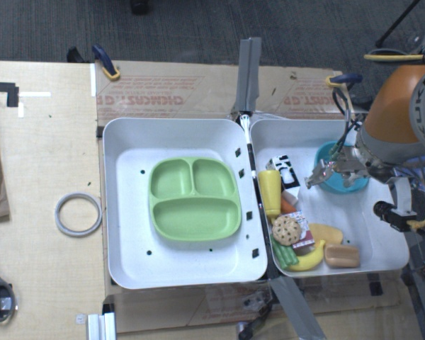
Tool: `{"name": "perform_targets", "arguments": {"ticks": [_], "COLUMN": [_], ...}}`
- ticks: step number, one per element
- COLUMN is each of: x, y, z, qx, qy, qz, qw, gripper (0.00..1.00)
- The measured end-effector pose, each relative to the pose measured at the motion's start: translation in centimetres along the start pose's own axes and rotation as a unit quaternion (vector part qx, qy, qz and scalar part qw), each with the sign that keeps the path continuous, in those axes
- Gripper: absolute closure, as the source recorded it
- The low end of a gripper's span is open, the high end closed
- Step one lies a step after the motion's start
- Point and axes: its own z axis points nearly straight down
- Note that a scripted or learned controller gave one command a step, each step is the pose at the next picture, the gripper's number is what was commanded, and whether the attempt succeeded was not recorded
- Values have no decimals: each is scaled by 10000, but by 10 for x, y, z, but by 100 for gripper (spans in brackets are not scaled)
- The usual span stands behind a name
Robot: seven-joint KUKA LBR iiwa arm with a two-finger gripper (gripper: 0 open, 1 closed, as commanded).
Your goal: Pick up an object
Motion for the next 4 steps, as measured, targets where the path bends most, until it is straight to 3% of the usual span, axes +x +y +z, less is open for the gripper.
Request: {"name": "perform_targets", "arguments": {"ticks": [1, 2, 3, 4], "x": [-40, 16, -15, 44], "y": [10, 20, 69, 86], "z": [24, -16, 28, 27], "qx": [-41, -13, -19, -21], "qy": [41, -4, -11, -10], "qz": [-647, -42, -299, -1745], "qw": [9979, 10000, 9996, 9847], "gripper": [0, 0, 0, 0]}}
